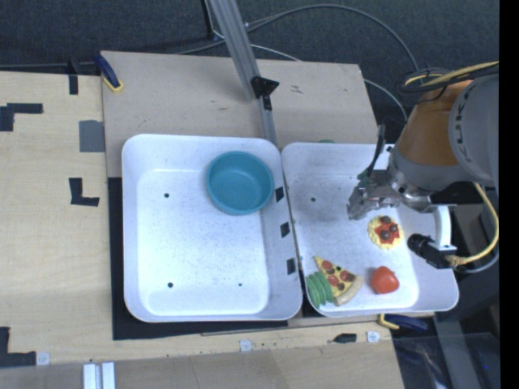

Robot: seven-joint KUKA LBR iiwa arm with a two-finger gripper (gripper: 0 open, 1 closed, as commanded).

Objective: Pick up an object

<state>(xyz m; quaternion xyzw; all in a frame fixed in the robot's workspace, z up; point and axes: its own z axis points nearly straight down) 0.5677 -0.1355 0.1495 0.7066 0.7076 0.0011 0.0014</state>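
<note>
My gripper hangs over the right bin, near its right side, with nothing visibly between its fingers. Just below and to its right lies a small round yellow toy with red and dark spots. A red tomato-like toy sits near the bin's front right corner. A toy pizza slice lies at the bin's front, with a green ridged toy touching its left side. A blue bowl stands upright in the left bin, at its back right.
The two bins meet along a raised rim between them. A slanted grey pole with a black clamp reaches down to the bins' back edge. Cables run behind the right bin. The arm's orange band sits over the bin's right edge.
</note>
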